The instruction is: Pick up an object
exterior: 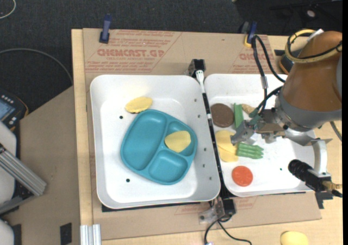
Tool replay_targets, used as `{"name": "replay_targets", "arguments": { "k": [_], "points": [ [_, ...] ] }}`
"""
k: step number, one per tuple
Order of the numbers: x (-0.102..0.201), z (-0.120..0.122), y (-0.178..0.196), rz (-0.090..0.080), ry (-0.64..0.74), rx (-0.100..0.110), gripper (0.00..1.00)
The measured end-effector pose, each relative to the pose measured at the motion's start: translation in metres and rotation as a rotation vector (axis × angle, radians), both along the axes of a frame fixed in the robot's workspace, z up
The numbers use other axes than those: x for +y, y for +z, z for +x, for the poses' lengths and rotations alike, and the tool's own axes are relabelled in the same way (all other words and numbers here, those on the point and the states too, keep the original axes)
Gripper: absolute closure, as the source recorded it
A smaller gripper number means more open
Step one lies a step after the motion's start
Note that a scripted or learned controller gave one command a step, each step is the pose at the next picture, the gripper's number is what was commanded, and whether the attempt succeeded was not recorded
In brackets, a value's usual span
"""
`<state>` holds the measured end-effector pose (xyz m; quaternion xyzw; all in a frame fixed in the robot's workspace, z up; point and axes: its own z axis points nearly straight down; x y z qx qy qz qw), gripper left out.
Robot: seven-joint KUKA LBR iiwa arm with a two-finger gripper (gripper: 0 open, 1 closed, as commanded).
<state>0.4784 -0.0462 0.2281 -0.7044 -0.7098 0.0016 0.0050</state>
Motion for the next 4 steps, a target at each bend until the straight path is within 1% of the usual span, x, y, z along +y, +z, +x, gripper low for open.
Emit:
{"name": "replay_targets", "arguments": {
  "k": [1, 2, 4],
  "points": [
    [0.000, 0.000, -0.046, -0.003, -0.008, -0.001, 0.00],
    [-0.001, 0.001, -0.033, -0.005, -0.009, -0.011, 1.00],
    [-0.001, 0.002, -0.013, -0.006, -0.010, -0.016, 1.00]
  ]
}}
